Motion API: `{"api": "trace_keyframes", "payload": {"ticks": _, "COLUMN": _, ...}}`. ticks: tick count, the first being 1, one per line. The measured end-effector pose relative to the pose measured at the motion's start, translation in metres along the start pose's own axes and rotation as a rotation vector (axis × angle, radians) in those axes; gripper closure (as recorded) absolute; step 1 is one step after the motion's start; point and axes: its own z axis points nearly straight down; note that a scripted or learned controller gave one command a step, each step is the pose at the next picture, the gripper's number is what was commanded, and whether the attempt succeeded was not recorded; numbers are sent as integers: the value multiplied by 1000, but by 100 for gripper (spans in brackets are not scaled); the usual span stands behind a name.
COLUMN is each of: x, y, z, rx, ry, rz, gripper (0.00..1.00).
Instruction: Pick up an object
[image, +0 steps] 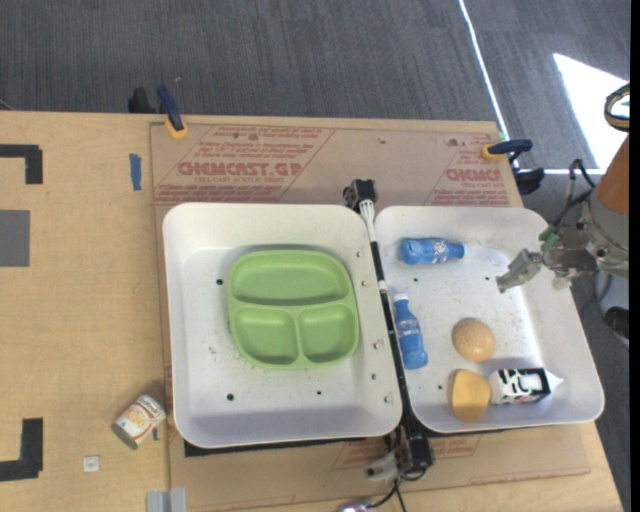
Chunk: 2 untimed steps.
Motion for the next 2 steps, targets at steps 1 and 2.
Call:
{"api": "trace_keyframes", "payload": {"ticks": 1, "x": 69, "y": -60, "z": 99, "rx": -2, "ry": 1, "rz": 113, "gripper": 0}}
{"api": "trace_keyframes", "payload": {"ticks": 2, "x": 10, "y": 54, "z": 99, "rx": -5, "ry": -3, "rz": -163, "gripper": 0}}
